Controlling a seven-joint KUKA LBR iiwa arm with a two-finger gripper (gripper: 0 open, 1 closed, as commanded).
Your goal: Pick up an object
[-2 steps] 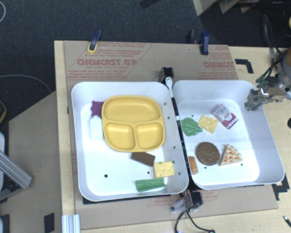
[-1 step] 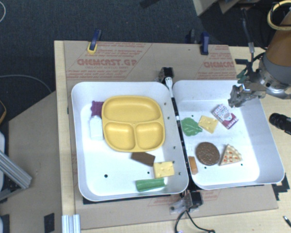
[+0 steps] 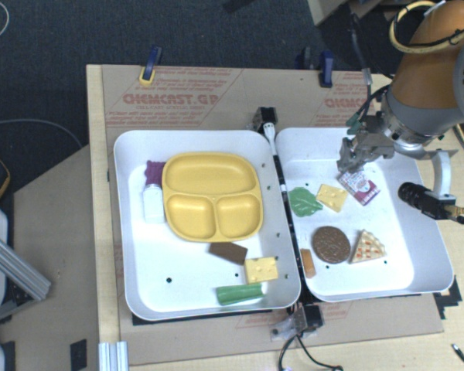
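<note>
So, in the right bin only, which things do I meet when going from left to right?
Green leaf → yellow cheese piece → pink packet → pizza slice. The brown cookie overlaps the cheese in the order, so I leave it out.

Arm: one grey KUKA iiwa arm [image 3: 429, 91], entered from the right of the camera view, upper corner.
Band: orange band [image 3: 437, 33] sat above the wrist, large and rounded, at the top right.
Wrist: grey wrist section [image 3: 417, 126] angled down and to the left below the band.
Gripper: two-finger gripper [image 3: 356, 165] pointed downward at the arm's left end, low over the right side of the bench.
Cabling: thin cables [image 3: 371, 103] ran along the wrist's left side.
</note>
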